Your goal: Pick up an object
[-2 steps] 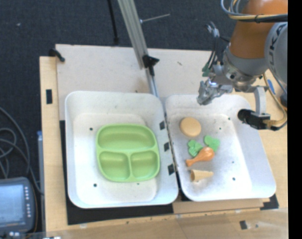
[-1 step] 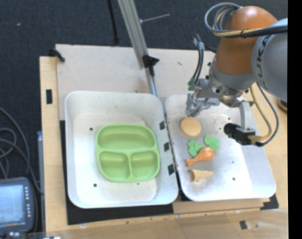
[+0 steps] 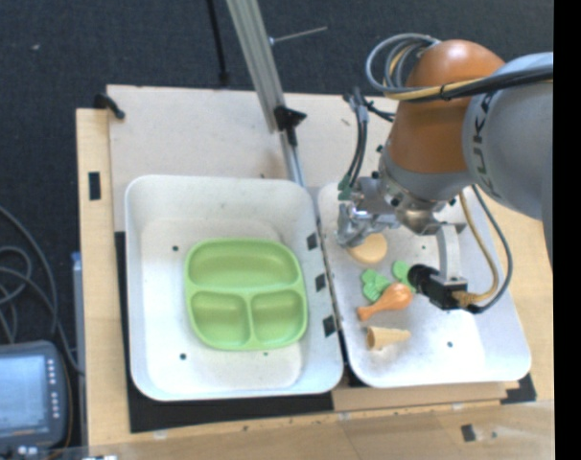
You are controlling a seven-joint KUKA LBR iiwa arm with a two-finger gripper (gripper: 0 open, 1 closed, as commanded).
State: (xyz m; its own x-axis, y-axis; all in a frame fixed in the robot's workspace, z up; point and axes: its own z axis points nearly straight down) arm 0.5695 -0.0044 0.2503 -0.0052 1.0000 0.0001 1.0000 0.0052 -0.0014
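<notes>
- A small grey screen unit sits off the bench's near left corner, on the dark floor beside loose cables.
- The left bin holds a light green divided plate with three compartments. The plate lies flat near the bin's middle, a little toward the right wall.
- A slanted metal post runs from the top edge down to the far edge of the bench, ending just above the gap between the two bins.
- The right bin touches the left bin along their shared wall.
- The gripper hangs low over the far left corner of the right bin, close to the shared wall. Whether it is released or clenched cannot be told from this angle, and nothing is visibly gripped.
- A tan rounded piece lies just beside the gripper on its near side, perhaps touching it.
- Nearer the bin's middle lie two small green pieces close together.
- An orange drumstick-shaped toy lies just on their near side.
- A tan cone lies on its side closer to the near wall, apart from the drumstick toy.
- The arm, orange-banded, reaches in over the right bin's far edge.
</notes>
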